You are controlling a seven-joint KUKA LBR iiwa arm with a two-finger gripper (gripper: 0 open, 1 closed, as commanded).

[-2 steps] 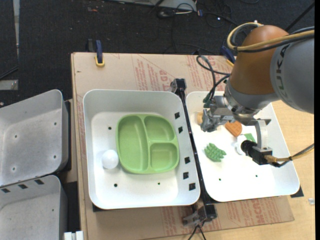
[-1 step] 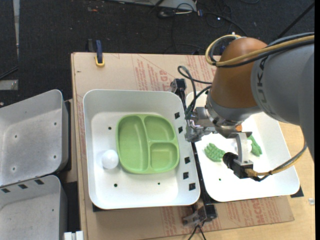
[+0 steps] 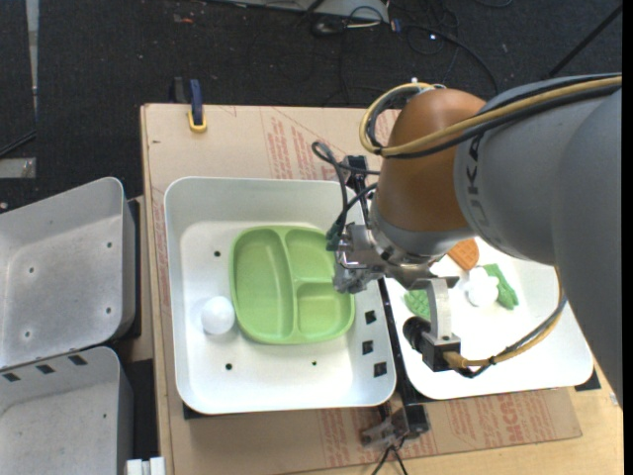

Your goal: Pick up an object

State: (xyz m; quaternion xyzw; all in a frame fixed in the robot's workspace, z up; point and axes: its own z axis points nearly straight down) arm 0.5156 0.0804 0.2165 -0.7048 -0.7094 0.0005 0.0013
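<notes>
Green plastic dominates the left bin (image 3: 198, 216): a divided plate (image 3: 287, 285) with three compartments lies flat on the bin floor, and a small white ball (image 3: 217, 315) rests just beside its lower-left edge, apart from the bin wall. The right bin (image 3: 554, 364) is largely covered by the arm (image 3: 495, 176), but an orange piece (image 3: 463, 255), a small white object (image 3: 482, 289) and green pieces (image 3: 506, 291) lie close together on its floor — what they are exactly is too small to tell.

As for the task, nothing looks picked up yet. The gripper (image 3: 348, 277) sits low at the right edge of the divided plate, near the wall shared by the two bins, with cables and the wrist body crowding over it. Whether the tips are spread or closed, and whether they touch the plate rim, I cannot tell — the wrist hides them. The plate appears to lie flat, so my judgement is that the grasp and the lift both remain to be done, with the plate's right rim the likely target.
</notes>
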